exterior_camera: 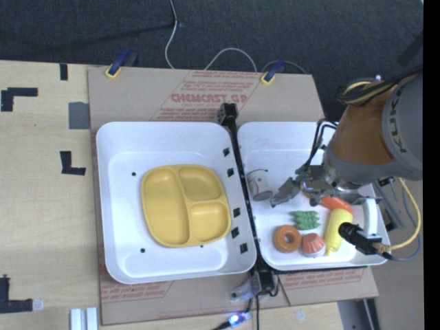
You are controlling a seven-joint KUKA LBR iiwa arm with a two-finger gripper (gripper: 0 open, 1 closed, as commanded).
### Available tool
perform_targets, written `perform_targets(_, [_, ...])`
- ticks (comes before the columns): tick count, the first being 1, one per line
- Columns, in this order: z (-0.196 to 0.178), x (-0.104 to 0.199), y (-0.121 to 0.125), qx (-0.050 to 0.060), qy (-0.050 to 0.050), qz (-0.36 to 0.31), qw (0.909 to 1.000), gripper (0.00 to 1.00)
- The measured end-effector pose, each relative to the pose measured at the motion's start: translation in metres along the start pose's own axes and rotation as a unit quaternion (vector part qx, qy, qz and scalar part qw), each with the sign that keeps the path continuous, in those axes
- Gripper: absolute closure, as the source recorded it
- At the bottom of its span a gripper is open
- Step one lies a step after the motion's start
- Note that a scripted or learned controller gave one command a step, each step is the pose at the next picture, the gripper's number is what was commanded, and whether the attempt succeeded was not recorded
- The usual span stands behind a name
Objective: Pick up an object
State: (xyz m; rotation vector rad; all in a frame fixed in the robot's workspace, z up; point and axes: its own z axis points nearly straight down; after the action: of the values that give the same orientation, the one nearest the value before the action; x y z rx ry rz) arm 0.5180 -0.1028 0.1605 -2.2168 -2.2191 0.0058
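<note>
Gripper (283,194) fingers spread, holding nothing, mid right bin (275,139). Green toy (306,218) sits just beside it toward the bin's front-right corner, long axis across the bin.

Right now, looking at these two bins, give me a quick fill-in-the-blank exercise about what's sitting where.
1. The yellow divided plate lies in the ____ bin of the camera view.
2. The plate has ____ compartments.
3. The brown doughnut lies in the same bin as the ____ mustard bottle.
4. The gripper reaches into the ____ bin.

Missing words: left; three; yellow; right
</note>
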Motion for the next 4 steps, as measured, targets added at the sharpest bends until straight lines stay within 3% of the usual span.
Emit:
perform_targets(1, [0.063, 0.0, -0.004, -0.001, 0.0, 0.0, 1.0, 0.0])
perform_targets(2, [0.049, 0.0, -0.003, -0.003, -0.001, 0.0, 1.0, 1.0])
perform_targets(4, [-0.047, -0.009, -0.001, -0.005, -0.001, 0.0, 1.0, 1.0])
